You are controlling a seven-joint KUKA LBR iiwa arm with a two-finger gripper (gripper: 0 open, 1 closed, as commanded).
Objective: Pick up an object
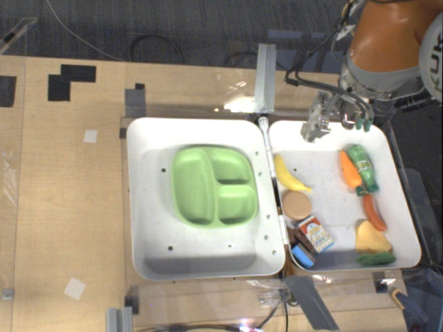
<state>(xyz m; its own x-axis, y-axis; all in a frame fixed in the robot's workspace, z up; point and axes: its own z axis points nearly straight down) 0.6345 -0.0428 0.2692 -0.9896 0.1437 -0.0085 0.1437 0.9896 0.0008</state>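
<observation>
My gripper [317, 125] hangs over the far left corner of the right bin [325, 154], above bare white floor, with no object at its tip. A yellow banana [291, 175] lies just below it along the bin's left wall. An orange carrot [349, 170] and a green bottle [363, 164] lie side by side to the right of the gripper. Closer to the front are a round brown disc [297, 205], a small printed box [317, 234], a blue piece [302, 256], a red sausage [374, 211] and a yellow wedge [372, 239].
The left bin [149, 206] holds a green divided plate [213, 185]. A metal divider post [265, 81] stands behind the seam between the bins. The arm's orange band [387, 26] looms over the right bin's back corner.
</observation>
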